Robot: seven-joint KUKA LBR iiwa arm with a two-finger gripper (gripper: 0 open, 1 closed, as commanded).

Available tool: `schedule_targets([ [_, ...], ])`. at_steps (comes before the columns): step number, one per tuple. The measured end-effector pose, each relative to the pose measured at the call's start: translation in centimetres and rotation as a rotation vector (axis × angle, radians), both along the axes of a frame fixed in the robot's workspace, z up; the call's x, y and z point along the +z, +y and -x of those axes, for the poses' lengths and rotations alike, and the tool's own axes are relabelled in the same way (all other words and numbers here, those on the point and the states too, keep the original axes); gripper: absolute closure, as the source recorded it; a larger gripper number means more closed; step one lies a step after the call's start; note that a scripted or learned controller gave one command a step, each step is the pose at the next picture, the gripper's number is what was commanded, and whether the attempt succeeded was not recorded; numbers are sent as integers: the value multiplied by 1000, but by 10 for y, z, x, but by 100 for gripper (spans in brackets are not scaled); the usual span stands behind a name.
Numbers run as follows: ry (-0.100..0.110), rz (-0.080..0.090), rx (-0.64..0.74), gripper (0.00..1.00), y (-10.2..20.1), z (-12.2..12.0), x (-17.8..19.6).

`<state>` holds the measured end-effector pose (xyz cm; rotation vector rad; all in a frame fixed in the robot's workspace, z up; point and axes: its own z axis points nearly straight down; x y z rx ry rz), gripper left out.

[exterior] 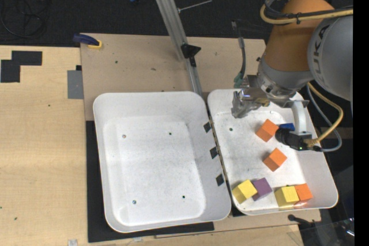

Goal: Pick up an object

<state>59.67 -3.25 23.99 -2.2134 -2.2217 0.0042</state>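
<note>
- Claw [241,105] sits over the far end of the right bin [226,105], near its left wall, above bare white floor.
- Finger gap: can't tell from this angle; it reads as one grey metal cluster. Nothing visible between the tips.
- My wrist and the orange band [291,37] hang above the bin's far right corner.
- Blocks are all in the right bin:
  - orange cube [266,130] mid-bin, closest to my claw, still apart from it, to its right and nearer the camera
  - second orange cube [275,159] just below that one, not touching it
  - yellow cube [245,190] and purple cube [261,187] touching, at the near edge
  - yellow block [286,196] and orange block [302,192] side by side, near right corner
- Blue piece [286,127] just right of the upper orange cube, partly behind a black fitting [290,137] on my cabling.
- Left bin [109,106]: white floor with a few dark specks.
- Aluminium rail [170,14] slants down to the gap between the two bins.
</note>
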Motion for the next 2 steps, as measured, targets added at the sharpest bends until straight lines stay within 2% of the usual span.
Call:
schedule_targets([
  [1, -4, 0, 1, 100, 59, -13, 3],
  [2, 0, 0, 0, 100, 111, -11, -9],
])
